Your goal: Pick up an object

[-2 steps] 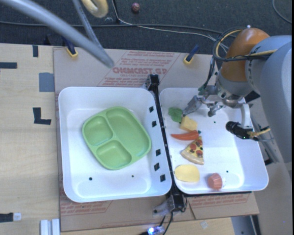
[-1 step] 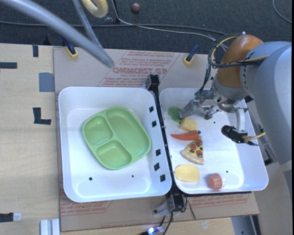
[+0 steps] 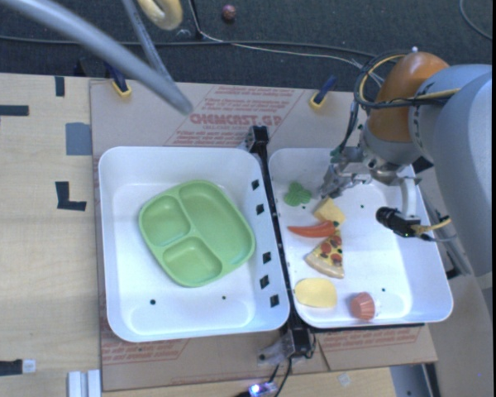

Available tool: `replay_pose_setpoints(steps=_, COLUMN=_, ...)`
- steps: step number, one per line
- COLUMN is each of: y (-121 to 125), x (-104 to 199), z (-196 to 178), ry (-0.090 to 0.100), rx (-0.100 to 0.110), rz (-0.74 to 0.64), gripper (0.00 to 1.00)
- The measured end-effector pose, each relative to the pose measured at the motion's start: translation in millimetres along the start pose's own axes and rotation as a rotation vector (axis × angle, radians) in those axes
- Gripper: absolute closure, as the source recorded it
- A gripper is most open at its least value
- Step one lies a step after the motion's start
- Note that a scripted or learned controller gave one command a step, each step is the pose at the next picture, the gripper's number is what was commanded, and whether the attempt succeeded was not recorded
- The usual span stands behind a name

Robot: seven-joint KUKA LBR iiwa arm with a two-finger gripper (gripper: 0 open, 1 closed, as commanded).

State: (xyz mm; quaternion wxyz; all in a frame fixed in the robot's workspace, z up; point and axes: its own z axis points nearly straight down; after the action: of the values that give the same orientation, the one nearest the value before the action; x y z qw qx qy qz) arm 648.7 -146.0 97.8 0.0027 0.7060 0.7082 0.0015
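Note:
My gripper [image 3: 331,187] hangs low over the back of the right bin [image 3: 413,300], just above a yellow cheese wedge [image 3: 330,212]. Close to its left lies a green leafy piece [image 3: 297,194]. A red chilli [image 3: 312,231] lies in front of the wedge, and a pizza slice [image 3: 326,256] sits below that. Near the bin's front lie a pale yellow oval piece [image 3: 316,293] and a small red cylinder [image 3: 363,306]. Nothing shows between the fingers.
The left bin [image 3: 124,304] holds a green divided plate [image 3: 197,231]. A black divider [image 3: 269,246] runs between the two bins. The arm's grey body [image 3: 463,155] fills the right side above the right bin.

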Motion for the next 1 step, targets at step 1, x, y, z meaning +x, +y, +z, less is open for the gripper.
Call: replay_pose_setpoints(steps=1, y=-7.3, x=-4.0, z=-50.0, ry=0.001, rx=0.002, rz=0.003, gripper=1.00)
